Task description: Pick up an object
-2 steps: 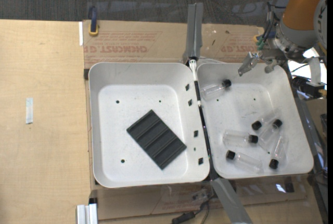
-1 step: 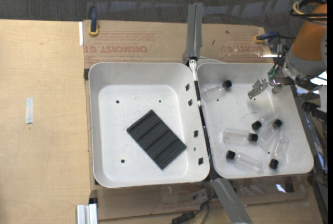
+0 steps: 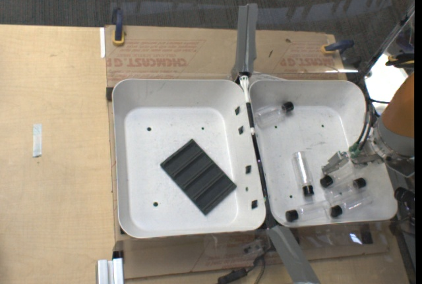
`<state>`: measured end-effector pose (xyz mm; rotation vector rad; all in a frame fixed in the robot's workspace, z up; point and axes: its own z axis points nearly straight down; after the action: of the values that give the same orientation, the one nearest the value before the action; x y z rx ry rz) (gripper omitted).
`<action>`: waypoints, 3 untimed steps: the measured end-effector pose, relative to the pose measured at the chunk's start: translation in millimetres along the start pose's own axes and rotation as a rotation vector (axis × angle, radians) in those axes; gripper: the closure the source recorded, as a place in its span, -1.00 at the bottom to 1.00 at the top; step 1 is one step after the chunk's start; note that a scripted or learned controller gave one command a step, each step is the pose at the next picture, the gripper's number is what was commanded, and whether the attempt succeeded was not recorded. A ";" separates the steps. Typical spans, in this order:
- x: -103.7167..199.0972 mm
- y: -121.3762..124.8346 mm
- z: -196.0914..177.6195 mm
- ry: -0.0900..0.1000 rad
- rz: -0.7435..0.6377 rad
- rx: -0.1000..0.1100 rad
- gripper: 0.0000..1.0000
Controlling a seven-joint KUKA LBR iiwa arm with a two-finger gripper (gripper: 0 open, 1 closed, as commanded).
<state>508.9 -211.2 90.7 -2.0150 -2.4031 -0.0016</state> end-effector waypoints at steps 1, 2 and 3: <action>-1.9 1.1 -10.3 -0.005 0.003 -0.005 1.00; -1.7 1.0 -10.2 -0.004 0.002 -0.004 -1.00; -2.1 2.0 -19.7 -0.006 0.004 -0.007 1.00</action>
<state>511.3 -213.0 110.3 -2.0260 -2.4058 -0.0036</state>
